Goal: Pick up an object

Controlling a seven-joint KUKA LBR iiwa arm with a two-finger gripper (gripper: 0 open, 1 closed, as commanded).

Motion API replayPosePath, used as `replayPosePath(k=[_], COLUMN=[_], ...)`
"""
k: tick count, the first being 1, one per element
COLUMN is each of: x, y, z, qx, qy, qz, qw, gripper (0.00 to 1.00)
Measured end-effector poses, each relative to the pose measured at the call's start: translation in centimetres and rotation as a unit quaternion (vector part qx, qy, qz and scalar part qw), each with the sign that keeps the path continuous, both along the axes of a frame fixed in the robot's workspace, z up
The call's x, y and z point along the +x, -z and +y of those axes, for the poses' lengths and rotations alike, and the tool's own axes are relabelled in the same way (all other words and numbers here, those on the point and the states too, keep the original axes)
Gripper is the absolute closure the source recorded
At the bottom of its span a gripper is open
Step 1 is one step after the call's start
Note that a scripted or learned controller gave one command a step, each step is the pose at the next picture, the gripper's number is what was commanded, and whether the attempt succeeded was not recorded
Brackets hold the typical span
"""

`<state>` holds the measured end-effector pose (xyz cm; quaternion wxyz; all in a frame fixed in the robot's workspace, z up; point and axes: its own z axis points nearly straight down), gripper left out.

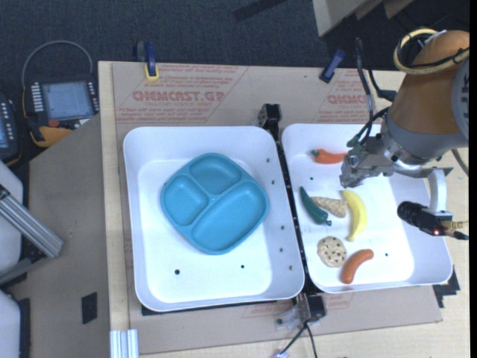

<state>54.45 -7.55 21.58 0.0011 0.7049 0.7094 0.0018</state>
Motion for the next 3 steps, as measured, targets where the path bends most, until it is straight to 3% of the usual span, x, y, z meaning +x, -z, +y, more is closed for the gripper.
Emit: replayPosePath(k=[3], x=[7.1], y=[-1.2], z=[14.9], qx=[0.0005], qy=[0.0], qz=[0.0], qw=[1.0], gripper=[1.0])
